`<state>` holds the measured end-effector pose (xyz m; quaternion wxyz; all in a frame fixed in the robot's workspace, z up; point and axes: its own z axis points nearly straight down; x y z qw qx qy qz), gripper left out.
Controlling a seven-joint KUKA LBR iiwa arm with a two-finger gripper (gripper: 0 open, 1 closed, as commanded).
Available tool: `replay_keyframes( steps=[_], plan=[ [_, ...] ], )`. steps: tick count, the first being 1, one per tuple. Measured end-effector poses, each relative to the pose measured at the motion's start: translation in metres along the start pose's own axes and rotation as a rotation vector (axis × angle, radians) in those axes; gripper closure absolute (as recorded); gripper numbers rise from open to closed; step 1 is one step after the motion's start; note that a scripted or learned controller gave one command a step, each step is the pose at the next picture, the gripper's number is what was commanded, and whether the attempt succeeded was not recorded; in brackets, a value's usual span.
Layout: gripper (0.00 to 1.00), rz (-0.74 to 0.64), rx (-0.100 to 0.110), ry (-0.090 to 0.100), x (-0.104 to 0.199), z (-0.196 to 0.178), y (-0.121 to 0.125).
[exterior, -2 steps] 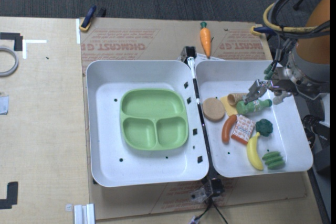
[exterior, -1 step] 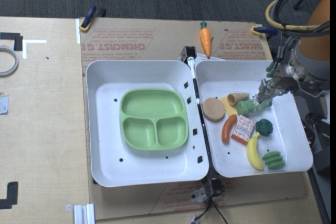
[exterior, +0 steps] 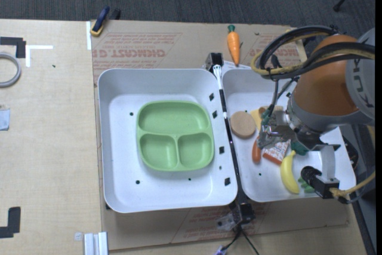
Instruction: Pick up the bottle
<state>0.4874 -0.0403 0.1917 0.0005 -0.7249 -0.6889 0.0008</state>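
Two white bins sit side by side on a cardboard-covered bench. The left bin (exterior: 113, 146) holds a green divided plate (exterior: 176, 135), roughly central, three compartments.

The arm (exterior: 325, 89), grey with an orange band, hangs over the right bin (exterior: 239, 89) and covers much of it. The gripper (exterior: 273, 131) is down among the clutter near the bin's middle. Jaws: cannot tell whether apart or together; the wrist and cables block them.

In the right bin: a round tan disc (exterior: 243, 124) close to the left wall; a small orange-red piece (exterior: 256, 152) just below it; a red-and-white packet (exterior: 276, 153) directly under the gripper; a yellow banana (exterior: 289, 174) toward the near edge, lying beside the packet. A bit of yellow (exterior: 258, 116) pokes out beside the disc.

The bottle: I cannot pick it out with certainty; anything like it would be under the arm.

Outside the bins, a toy carrot (exterior: 233, 45) lies on the cardboard by the right bin's far left corner. A blue-and-yellow tool (exterior: 100, 21) lies at the cardboard's far left corner.
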Motion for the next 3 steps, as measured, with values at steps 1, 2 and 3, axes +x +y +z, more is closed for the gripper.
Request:
replay_keyframes(
  steps=[1, 2, 3],
  plan=[
    [1.0, 0.331, 0.0, 0.0, 0.073, 0.0, -0.014],
    [1.0, 0.226, 0.0, 0.0, 0.124, -0.013, -0.017],
    [1.0, 0.481, 0.0, -0.002, 0.264, -0.043, -0.024]
  ],
)
